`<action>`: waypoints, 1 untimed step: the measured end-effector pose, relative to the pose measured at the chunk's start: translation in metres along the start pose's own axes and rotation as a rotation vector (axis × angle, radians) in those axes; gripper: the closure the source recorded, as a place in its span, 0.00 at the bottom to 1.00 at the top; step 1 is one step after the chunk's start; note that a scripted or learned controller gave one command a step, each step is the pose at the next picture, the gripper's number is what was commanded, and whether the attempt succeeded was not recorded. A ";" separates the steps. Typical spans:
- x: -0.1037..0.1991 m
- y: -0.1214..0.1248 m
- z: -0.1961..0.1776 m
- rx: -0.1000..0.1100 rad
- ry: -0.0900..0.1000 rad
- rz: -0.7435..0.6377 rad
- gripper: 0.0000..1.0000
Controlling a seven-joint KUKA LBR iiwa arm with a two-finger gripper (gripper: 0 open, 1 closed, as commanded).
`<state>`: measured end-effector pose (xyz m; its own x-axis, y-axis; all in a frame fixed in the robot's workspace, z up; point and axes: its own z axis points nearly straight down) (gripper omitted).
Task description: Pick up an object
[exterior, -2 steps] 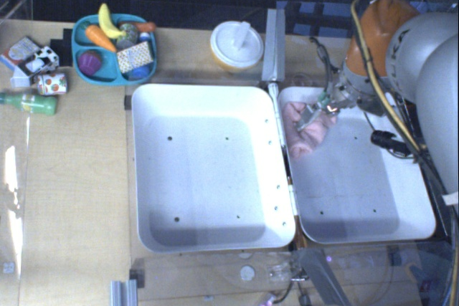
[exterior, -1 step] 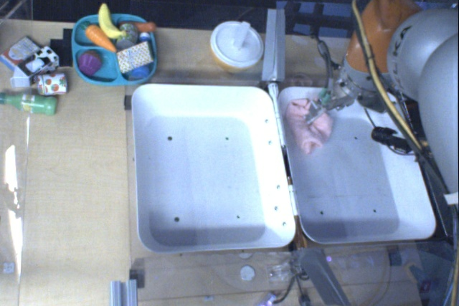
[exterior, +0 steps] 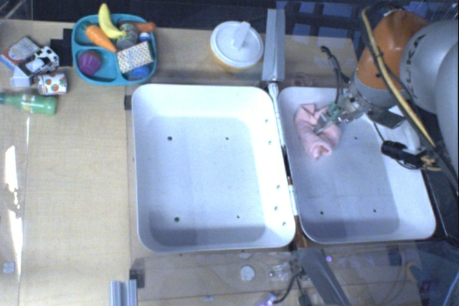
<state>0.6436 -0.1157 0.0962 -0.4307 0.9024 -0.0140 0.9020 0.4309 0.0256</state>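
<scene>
I'm hovering my hand [exterior: 331, 117] at the pink cloth [exterior: 313, 131] in the right bin [exterior: 373, 211], finger state unclear, nothing lifted yet.

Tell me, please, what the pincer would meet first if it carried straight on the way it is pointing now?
Most likely the pink cloth. The pincer points down and leftward in the camera view, with its tip already at the cloth's right edge in the right bin; depth is hard to judge from above.

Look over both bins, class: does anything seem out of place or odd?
Nothing looks spilled or damaged. The pink cloth lies crumpled in the right bin, with the gripper at its edge.
</scene>
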 end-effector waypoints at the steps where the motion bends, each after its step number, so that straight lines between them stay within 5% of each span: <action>1: 0.049 0.056 -0.087 0.022 0.012 0.020 1.00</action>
<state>0.6705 -0.0469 0.1838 -0.4131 0.9107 -0.0021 0.9107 0.4131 0.0038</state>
